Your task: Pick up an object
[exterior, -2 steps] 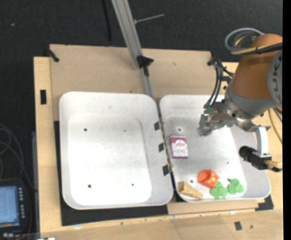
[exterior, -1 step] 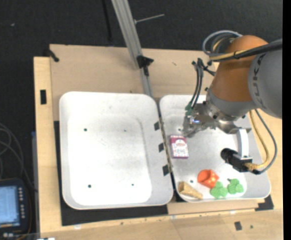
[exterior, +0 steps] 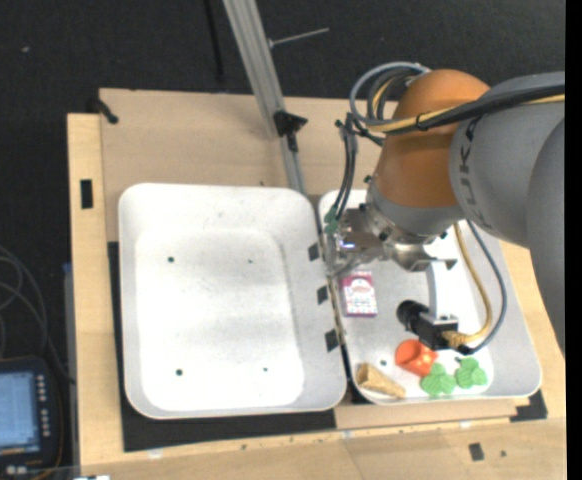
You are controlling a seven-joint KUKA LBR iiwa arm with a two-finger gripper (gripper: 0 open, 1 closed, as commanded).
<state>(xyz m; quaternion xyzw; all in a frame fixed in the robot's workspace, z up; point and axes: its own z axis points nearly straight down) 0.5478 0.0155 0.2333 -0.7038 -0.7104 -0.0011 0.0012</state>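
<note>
Two smooth white bins (exterior: 221, 298); tool (exterior: 356, 268) over a small flat pink packet (exterior: 359, 295), grip state unclear.

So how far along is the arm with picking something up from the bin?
Done: the arm is over the right bin. In hand: the gripper sits just above the small pink box; a grasp isn't confirmed. Left: lifting it. The orange piece, green pieces and tan wedge lie untouched.
</note>
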